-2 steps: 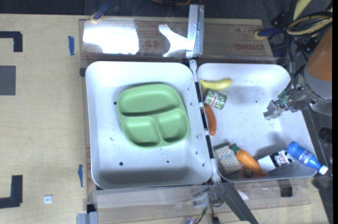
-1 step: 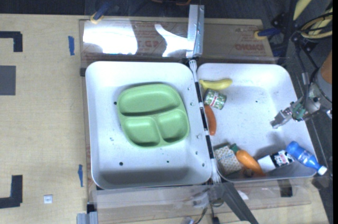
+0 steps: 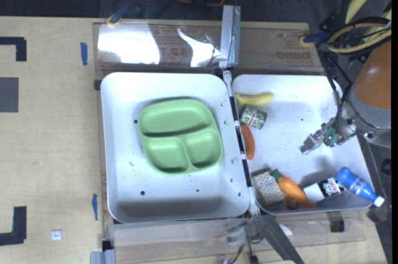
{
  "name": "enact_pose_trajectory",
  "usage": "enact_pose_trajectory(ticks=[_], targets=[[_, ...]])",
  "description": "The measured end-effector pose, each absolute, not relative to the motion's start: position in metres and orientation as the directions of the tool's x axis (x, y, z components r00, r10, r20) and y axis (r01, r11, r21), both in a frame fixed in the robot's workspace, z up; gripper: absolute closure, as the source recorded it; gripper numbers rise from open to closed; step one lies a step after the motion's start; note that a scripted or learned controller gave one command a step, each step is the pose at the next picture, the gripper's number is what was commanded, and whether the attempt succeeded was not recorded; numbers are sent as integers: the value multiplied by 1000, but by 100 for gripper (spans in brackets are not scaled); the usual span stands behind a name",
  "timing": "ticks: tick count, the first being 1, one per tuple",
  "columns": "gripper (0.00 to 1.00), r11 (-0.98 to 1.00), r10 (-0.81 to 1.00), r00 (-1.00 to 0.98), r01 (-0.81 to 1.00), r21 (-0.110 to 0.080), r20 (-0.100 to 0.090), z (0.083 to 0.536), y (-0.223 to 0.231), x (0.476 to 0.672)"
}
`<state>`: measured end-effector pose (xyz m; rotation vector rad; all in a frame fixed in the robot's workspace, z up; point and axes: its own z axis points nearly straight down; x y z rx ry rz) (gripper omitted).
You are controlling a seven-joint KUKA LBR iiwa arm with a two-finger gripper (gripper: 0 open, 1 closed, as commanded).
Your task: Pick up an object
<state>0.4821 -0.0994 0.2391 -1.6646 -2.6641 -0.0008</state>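
— Nearest the lens, what sits at the right bin's [image 3: 283, 85] six o'clock rim?

— Toy carrot [image 3: 292, 188] against a patterned packet [image 3: 264, 187], then a blue bottle [image 3: 348, 184] at five; its label is too small to read.

— And the claw [image 3: 317, 140]?

— At three o'clock, above bare bin floor, holding nothing; how wide it gapes I can't tell. Arm cut off by the frame.

— Other pickings?

— Banana [image 3: 255, 98], small can [image 3: 253, 117], orange-red piece [image 3: 248, 141] along nine. Left bin [image 3: 118, 107] carries a green divided tray [image 3: 180, 134]. Wooden surface [image 3: 46, 132], blurred red cardboard lettering at twelve.
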Motion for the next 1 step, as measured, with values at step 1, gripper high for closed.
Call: enact_pose_trajectory(ticks=[1], targets=[[100, 354, 935, -354, 935, 3, -3, 228, -140, 516]])
